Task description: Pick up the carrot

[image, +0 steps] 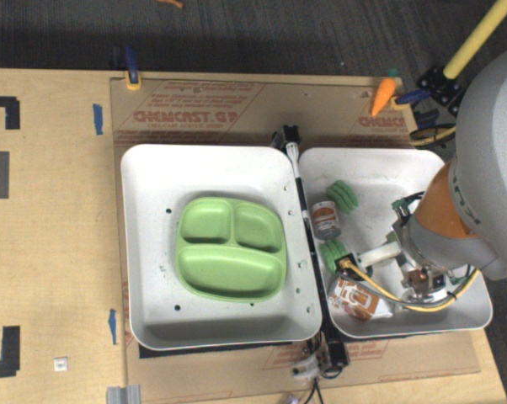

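Lying on the bench well beyond the end effector (422, 283), whose state I cannot tell, the carrot (383, 96) looks light, stiff, smooth; grip its thicker middle.

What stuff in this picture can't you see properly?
- The gripper: the arm's own wrist covers it in the camera view, so its grasp is hidden.
- The right bin: the arm hides its right part.
- The small can and the packet: labels too small to read.
- The carrot lies outside the bins; too small for detail.
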`<act>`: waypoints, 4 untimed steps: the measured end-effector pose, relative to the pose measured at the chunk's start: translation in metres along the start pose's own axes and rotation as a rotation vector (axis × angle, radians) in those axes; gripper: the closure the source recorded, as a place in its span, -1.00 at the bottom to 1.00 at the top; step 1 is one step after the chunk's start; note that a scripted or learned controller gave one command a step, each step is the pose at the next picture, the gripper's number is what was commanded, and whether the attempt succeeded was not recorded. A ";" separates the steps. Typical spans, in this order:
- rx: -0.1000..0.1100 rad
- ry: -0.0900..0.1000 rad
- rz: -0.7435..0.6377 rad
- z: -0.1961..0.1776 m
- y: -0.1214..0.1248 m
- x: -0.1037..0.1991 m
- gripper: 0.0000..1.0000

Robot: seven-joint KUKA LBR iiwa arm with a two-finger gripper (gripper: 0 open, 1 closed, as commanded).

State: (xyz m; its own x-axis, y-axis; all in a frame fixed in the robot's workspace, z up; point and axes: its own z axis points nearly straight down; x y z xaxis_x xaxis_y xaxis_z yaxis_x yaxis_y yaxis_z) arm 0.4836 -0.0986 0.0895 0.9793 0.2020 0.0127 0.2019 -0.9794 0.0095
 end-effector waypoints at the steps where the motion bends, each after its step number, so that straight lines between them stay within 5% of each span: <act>1: 0.001 0.001 -0.002 -0.011 0.000 0.001 1.00; 3: 0.005 -0.001 -0.007 -0.030 -0.001 0.002 1.00; 4: 0.013 -0.013 -0.110 -0.095 -0.100 0.018 1.00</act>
State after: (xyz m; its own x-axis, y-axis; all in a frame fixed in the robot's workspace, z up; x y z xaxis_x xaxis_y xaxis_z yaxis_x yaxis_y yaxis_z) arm 0.4793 0.0040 0.1843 0.9512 0.3084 -0.0011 0.3084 -0.9512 -0.0029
